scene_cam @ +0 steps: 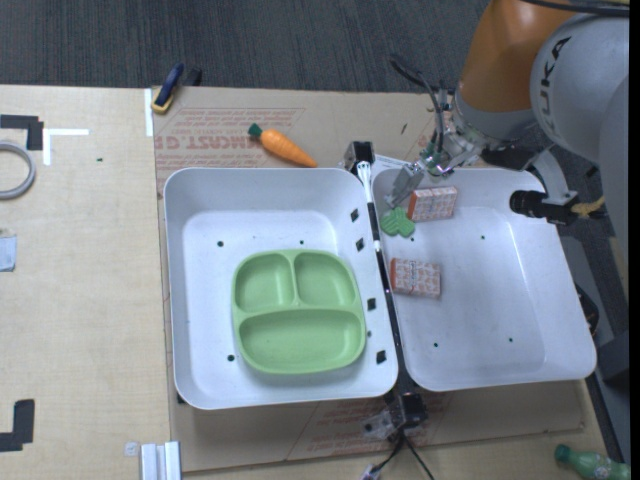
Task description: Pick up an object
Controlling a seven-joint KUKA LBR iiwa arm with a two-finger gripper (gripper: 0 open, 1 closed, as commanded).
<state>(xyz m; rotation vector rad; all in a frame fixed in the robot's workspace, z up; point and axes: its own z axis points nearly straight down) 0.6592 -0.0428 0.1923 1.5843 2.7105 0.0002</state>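
**Gripper low over the right bin's far-left corner**

We see the two-finger gripper (408,186) hanging at the far-left corner of the shallow white right bin (520,358), just above a small green toy piece (398,223). We cannot tell its state. A brick-patterned block (433,204) sits beside it; another brick-patterned block (415,278) lies nearer us. The green divided plate (297,312) fills the left bin (200,268).

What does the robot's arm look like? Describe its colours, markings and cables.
The arm is bulky and rounded, with light grey casing and a broad orange band. Dark lettering marks the grey shell. Thin dark cables run down to a small metallic gripper.
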